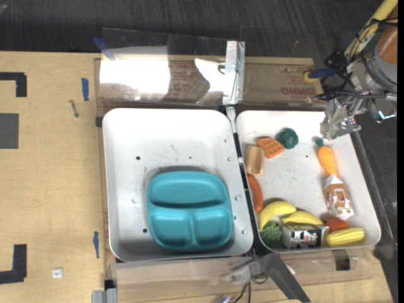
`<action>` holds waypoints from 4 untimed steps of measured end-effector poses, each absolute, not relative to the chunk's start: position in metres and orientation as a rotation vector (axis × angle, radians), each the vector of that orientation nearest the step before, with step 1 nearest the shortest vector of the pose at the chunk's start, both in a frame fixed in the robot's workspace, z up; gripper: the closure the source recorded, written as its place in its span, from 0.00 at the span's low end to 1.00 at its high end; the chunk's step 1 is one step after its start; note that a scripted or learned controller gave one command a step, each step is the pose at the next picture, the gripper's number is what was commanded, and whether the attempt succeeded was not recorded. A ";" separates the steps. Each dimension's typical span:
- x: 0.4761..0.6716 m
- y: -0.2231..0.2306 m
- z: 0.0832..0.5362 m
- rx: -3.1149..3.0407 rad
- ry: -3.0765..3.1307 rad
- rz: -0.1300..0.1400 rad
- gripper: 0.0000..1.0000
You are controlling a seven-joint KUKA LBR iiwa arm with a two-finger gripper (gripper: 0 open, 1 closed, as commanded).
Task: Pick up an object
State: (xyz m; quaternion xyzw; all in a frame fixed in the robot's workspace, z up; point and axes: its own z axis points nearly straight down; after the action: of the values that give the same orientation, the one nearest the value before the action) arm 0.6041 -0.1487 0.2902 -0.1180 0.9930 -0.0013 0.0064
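Two white bins sit side by side on a bench. The left bin (120,169) holds a teal divided tray (188,210). The right bin (297,169) holds toy food: a carrot (327,159), a waffle (271,147), bananas (287,213), a small carton (338,196). The gripper (338,124) hangs over the right bin's far right corner, just above the carrot; its tips are blurred, so I cannot tell their state. The arm is cut off at the frame's right edge.

The gripper (336,126) hangs over the right bin's (297,169) far right corner — just beyond the carrot (327,160), with nothing seen between its fingers. Toy foods crowd that bin's near edge — bananas (287,212), a yellow corn cob (345,236). The left bin (126,137) holds a teal divided tray (188,210).
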 end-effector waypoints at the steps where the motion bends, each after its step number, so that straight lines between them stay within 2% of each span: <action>1: 0.606 -0.148 0.301 -0.366 3.098 -0.006 1.00; 3: 0.611 -0.147 0.326 -0.359 3.076 -0.011 1.00; 4: 0.656 -0.134 0.302 -0.369 3.113 0.002 1.00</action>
State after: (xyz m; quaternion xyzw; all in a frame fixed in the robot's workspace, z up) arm 0.6565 -0.1339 0.3018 -0.1176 0.9931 0.0006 0.0032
